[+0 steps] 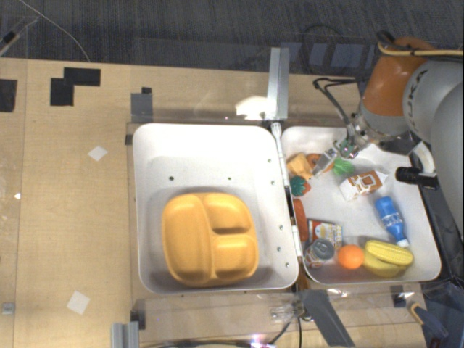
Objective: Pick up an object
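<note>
**Even overhead light, soft focus**

Bright, diffuse light falls from above. A glare patch whitens the bench (250, 109) at the far edge of the left bin (210, 140). The yellow tray (209, 236) casts a soft shadow on the bin floor. Detail is slightly blurred throughout; small items in the right bin (428, 256) lack crisp edges.

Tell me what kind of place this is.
Most likely a robotics lab set up for bin-picking tests. A grey robot arm reaches over two white bins on a wooden bench, with toy food such as a banana and an orange.
</note>
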Available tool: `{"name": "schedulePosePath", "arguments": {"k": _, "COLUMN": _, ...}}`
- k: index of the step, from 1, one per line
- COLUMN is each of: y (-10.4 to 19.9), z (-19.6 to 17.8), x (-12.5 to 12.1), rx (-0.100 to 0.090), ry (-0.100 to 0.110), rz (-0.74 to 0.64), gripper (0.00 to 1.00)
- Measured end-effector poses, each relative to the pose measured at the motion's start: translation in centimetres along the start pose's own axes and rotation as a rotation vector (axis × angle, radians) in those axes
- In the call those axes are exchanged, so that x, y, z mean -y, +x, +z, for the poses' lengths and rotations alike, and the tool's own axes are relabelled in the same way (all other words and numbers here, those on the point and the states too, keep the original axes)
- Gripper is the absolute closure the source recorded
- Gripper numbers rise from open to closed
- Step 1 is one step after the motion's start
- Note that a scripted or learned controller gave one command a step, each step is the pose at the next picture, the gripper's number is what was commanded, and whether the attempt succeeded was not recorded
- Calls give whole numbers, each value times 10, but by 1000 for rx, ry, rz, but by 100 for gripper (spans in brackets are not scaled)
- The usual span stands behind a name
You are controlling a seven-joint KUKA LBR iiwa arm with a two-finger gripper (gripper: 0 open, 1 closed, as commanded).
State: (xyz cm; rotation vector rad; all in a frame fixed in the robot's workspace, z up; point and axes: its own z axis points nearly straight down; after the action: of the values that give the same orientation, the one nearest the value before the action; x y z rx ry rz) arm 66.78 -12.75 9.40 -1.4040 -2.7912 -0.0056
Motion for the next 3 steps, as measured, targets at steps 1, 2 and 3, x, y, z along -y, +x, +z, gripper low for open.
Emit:
{"name": "schedulePosePath", "arguments": {"k": 1, "y": -5, "z": -16, "x": -4, "rx": 28, "ry": -16, "rz": -5, "gripper": 100}}
{"name": "schedulePosePath", "arguments": {"k": 2, "y": 75, "z": -94, "x": -35, "rx": 19, "ry": -19, "rz": 529, "gripper": 100}}
{"name": "schedulePosePath", "arguments": {"k": 3, "y": 74, "z": -92, "x": -33, "rx": 19, "ry": -15, "rz": 531, "gripper": 0}}
